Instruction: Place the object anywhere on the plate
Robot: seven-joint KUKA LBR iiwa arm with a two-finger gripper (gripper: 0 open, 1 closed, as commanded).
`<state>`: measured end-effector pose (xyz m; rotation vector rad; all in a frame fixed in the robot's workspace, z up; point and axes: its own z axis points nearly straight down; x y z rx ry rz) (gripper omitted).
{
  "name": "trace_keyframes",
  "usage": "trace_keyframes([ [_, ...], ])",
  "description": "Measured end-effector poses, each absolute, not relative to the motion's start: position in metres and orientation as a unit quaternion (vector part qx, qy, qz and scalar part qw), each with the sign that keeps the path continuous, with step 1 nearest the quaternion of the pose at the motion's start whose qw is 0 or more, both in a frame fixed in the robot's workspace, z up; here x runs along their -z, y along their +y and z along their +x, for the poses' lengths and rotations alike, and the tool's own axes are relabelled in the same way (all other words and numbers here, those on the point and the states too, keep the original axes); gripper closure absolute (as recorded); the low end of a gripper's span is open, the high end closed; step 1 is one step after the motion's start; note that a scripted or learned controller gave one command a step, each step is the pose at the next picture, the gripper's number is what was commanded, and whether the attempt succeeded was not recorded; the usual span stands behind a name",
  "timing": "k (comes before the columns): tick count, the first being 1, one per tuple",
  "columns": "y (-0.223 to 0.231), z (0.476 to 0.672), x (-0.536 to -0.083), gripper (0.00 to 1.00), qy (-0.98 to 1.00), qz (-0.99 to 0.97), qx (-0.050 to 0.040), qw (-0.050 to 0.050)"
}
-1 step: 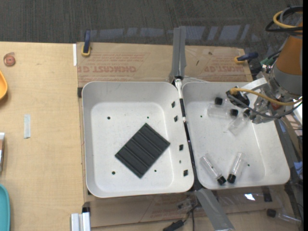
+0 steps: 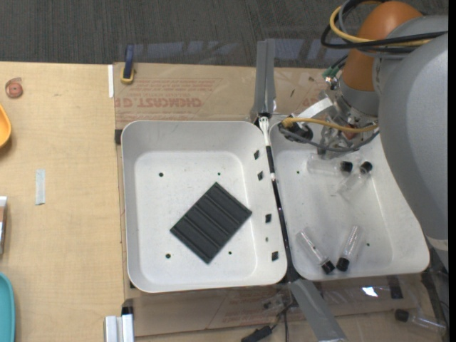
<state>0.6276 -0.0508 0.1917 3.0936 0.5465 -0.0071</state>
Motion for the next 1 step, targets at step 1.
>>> trace_keyframes([
  [1,0.0554,0.5985,-0.1905,1.00,0.105,0.994,0.0016,0.001],
])
